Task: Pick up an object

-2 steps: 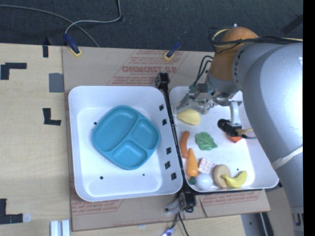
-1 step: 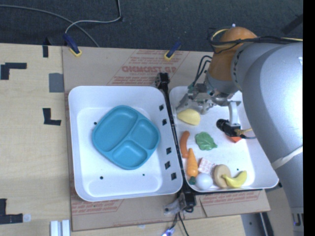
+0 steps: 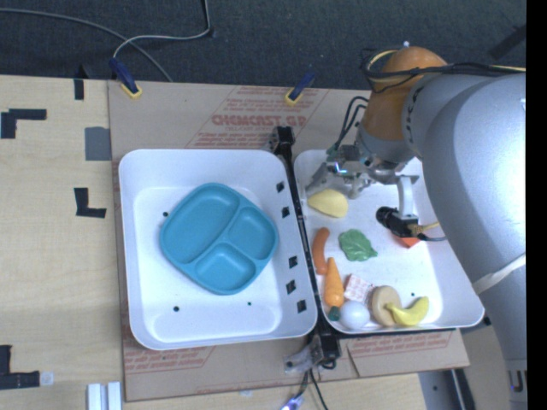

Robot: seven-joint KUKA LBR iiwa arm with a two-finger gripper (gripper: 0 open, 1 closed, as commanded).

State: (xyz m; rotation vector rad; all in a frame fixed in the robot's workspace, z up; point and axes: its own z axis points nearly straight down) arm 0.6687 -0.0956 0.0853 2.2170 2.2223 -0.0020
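Note:
My gripper [image 3: 340,180] hangs low over the back left corner of the right bin [image 3: 444,290], its fingers spread apart with nothing between them. Just in front of it, and seemingly touching its fingertips, lies a pale yellow lemon-like object [image 3: 328,203]. Further forward lie a green leafy piece [image 3: 356,245], two orange carrots [image 3: 320,248] [image 3: 332,283], a pink and white wafer [image 3: 357,288], a white egg [image 3: 353,316], a tan doughnut [image 3: 381,300] and a yellow banana [image 3: 409,312].
The left bin [image 3: 145,173] holds a blue divided plate [image 3: 219,237]. The black divider [image 3: 297,220] between the bins runs close beside the gripper. The arm's grey body covers the right bin's right side.

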